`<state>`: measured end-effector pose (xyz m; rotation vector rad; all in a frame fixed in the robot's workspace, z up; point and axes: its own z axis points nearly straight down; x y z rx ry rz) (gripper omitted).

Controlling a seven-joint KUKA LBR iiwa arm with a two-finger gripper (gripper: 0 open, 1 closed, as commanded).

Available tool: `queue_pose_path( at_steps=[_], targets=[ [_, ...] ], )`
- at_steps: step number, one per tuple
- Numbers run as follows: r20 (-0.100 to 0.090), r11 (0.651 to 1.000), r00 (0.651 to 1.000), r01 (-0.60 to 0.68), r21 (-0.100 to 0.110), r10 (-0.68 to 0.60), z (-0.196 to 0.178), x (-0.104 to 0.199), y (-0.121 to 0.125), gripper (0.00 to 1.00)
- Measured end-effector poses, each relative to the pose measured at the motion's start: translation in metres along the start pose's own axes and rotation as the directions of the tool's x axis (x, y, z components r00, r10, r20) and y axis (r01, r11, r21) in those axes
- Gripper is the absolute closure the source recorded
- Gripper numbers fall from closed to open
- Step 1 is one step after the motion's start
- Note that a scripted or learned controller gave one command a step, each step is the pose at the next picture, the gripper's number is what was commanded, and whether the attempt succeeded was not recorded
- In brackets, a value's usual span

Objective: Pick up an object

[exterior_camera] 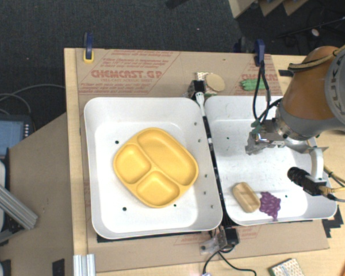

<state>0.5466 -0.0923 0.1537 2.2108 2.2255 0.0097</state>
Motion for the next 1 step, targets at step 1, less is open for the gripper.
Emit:
queue_pose_path(
  at_steps=[1],
  targets=[
    [-0.002, 1.0, 1.0, 0.003, 0.0, -0.003, -0.0378, 0.0748, 0.0235, 1.0]
  ],
)
